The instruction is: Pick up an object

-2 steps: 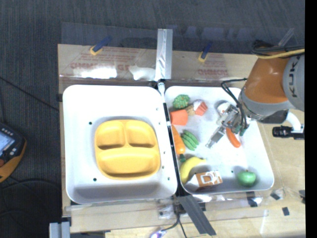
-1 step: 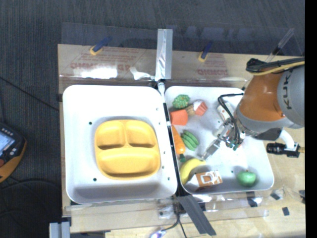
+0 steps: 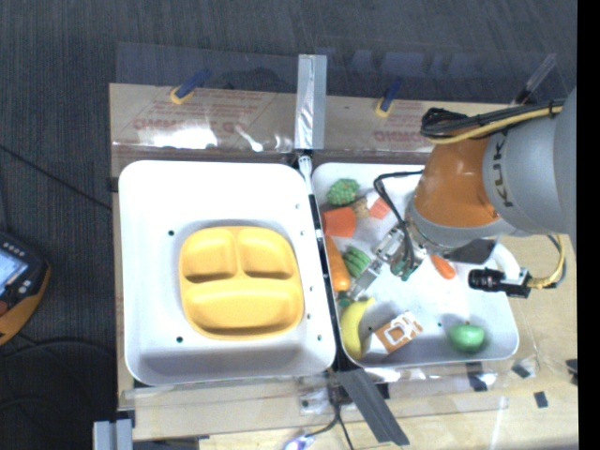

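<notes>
Dark grey carpet surrounds a wooden bench [image 3: 525, 345] that carries two shallow white bins side by side. On the left, the left bin [image 3: 150, 279] holds a yellow divided tray [image 3: 241, 279] lying flat near its middle. A cluster of small things crowds the right bin [image 3: 502, 322]: a green broccoli-like piece [image 3: 343, 191] at the far left corner, an orange block [image 3: 339, 221] just near of it, a small orange-red piece [image 3: 379, 208] beside that, an orange carrot-like piece [image 3: 338, 267] along the left wall, a yellow banana [image 3: 353, 326] at the near left, a small orange and white box [image 3: 400, 331] next to the banana, and a green apple-like ball [image 3: 467, 336] at the near right.

Reaching in from the right, the grey arm with its orange band [image 3: 455, 186] covers the far right part of that bin. The gripper [image 3: 375, 265] points left and near, just above the carrot-like piece and a green item beside it; whether its fingers are spread or closed cannot be told. A small orange piece [image 3: 443, 268] lies just right of the wrist.

Letters "KU" show on the arm's grey casing [image 3: 539, 172]. Faint red print on the plastic sheet [image 3: 202, 120] beyond the bins is unreadable.
</notes>
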